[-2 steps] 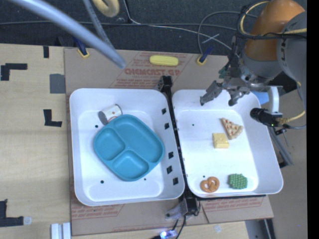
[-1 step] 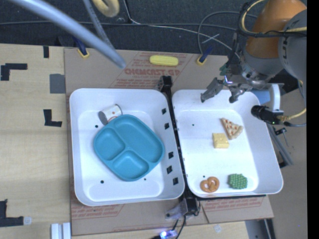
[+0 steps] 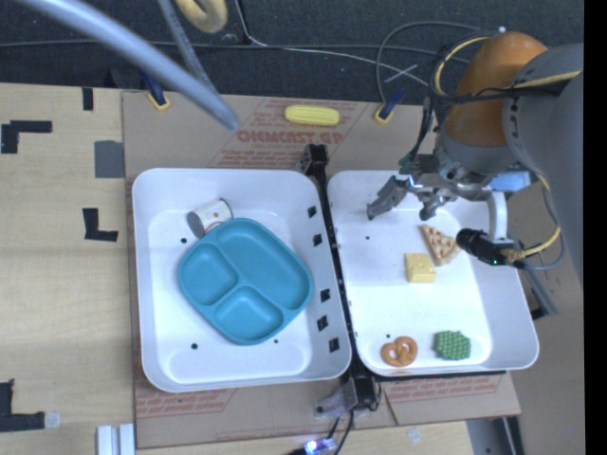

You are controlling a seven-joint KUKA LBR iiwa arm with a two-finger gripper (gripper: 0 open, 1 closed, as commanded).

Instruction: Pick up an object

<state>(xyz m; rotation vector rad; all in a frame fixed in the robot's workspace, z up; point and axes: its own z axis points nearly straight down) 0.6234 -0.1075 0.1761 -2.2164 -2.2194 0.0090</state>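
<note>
- Nothing had yet been picked up: the claw (image 3: 410, 203) was seen spread, with nothing between its fingers, over the upper part of the right bin (image 3: 493, 320).
- The likeliest object, a pizza slice toy (image 3: 439, 245), lay just below and right of it, beside a yellow cheese block (image 3: 419, 267); the grasp and lift were judged still to be done.
- A pretzel (image 3: 399, 352) and a green piece (image 3: 452, 345) lay at lower right.
- A blue divided plate (image 3: 244, 280) filled the left bin (image 3: 152, 282), on a cardboard-covered worktop (image 3: 275, 140).

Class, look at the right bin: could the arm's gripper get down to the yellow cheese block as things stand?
Probably yes. The gripper hangs over the same bin, and the cheese block lies apart from the pizza slice, with nothing lying on top of it.
</note>
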